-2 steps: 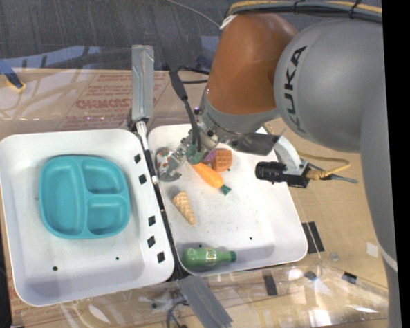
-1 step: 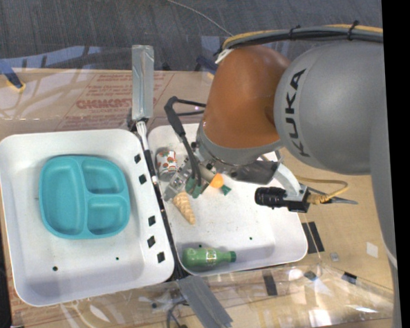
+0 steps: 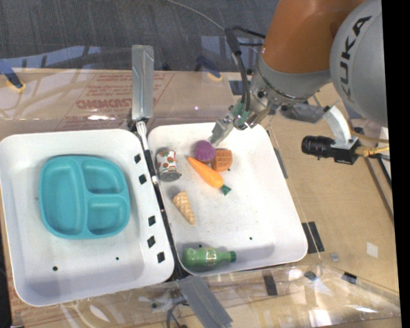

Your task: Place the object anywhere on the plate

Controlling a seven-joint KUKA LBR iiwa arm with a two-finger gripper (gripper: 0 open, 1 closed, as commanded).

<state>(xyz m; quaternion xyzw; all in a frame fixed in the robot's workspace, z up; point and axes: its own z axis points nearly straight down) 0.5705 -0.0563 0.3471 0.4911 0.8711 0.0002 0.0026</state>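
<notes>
Arm: the grey KUKA arm with the orange band reaches in from the right, above the far edge of the right bin.
Gripper: the 2-finger gripper hangs over the far part of the right bin, its tip just beside the purple piece (whether it touches it I cannot tell).
Fingers: cannot tell whether they are spread or pressed together; nothing shows between them.
Left bin: the shallow white plastic bin on the left holds the teal plastic plate with 3 compartments, which lies flat near the bin's middle.
Right bin: the shallow white plastic bin on the right holds 6 small toy items.
Purple piece: a round purple toy vegetable at the far middle, touching the waffle-like brown square block on its right.
Carrot: an orange toy carrot with a green stub lies slantwise, just in front of the purple piece and the brown block.
Can: a small grey toy tin with a printed label stands near the divider, left of the carrot.
Cone: a tan ridged toy cone lies near the bin's middle, well apart from the bottle.
Bottle: a green plastic toy bottle lies on its side along the near wall.
</notes>
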